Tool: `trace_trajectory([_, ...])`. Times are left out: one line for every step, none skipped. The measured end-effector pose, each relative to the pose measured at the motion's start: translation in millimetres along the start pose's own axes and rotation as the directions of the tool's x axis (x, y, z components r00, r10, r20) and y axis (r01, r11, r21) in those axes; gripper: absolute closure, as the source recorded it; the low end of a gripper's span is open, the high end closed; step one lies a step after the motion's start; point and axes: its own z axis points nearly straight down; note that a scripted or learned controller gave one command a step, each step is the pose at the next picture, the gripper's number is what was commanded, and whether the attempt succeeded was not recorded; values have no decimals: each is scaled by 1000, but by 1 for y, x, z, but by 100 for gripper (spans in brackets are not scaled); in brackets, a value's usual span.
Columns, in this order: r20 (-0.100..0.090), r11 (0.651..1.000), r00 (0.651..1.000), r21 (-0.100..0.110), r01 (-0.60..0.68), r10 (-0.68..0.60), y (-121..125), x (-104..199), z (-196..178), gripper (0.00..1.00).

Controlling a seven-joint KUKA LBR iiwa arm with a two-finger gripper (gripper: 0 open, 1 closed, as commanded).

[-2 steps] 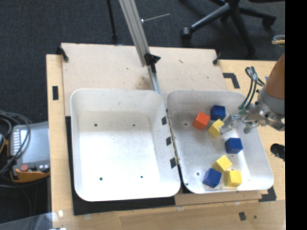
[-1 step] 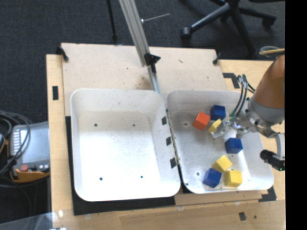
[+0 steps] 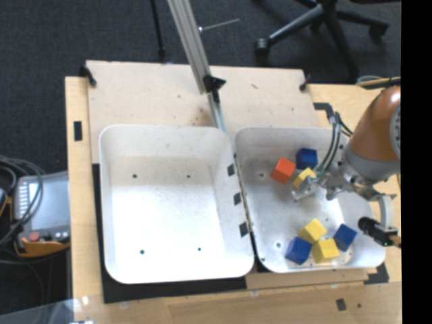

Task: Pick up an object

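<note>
The tool [image 3: 305, 186] sits low in the right bin [image 3: 270, 248], right at a yellow cube [image 3: 305, 177] that lies pressed between an orange cube [image 3: 283, 169] and a blue cube [image 3: 306, 157]; whether its jaws are apart or clamped on the yellow cube I cannot tell, since the wrist hides them; the cluster is tight, so a clean grasp probably needs the jaws squared to the yellow cube's free faces, then a straight lift; four more cubes lie near the front rim; the left bin [image 3: 169, 201] holds nothing to pick.
</note>
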Motion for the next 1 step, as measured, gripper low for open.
trace_trajectory([0,1000,1000,-2,-6,6,1,-1,-9,100])
